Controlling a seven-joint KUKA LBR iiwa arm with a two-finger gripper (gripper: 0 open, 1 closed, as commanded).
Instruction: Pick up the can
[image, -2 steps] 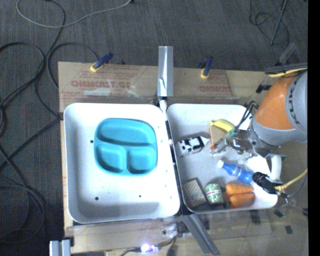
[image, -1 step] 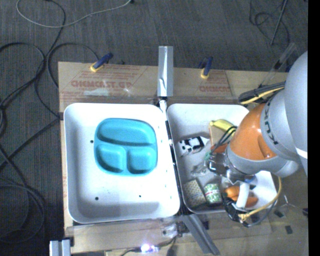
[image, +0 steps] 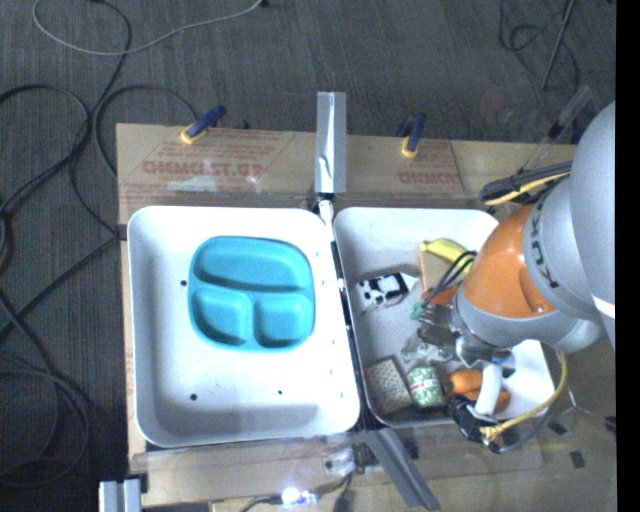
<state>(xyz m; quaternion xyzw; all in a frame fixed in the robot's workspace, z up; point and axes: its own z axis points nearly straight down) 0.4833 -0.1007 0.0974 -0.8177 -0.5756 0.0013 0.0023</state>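
1. The can (image: 424, 386) lies in the right bin (image: 395, 232), near its front wall, beside a mesh sponge (image: 385, 382).
2. The gripper (image: 440, 345) hangs just above the can, placed for descent.
3. Jaws: opening cannot be told; the wrist hides them.

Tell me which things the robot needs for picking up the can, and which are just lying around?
For the job:
- can, green, near the front of the right bin
- hand, low over that bin by the can

Just lying around:
- blue tray in the left bin
- black-and-white thing
- yellow thing
- orange thing
- speckled pad
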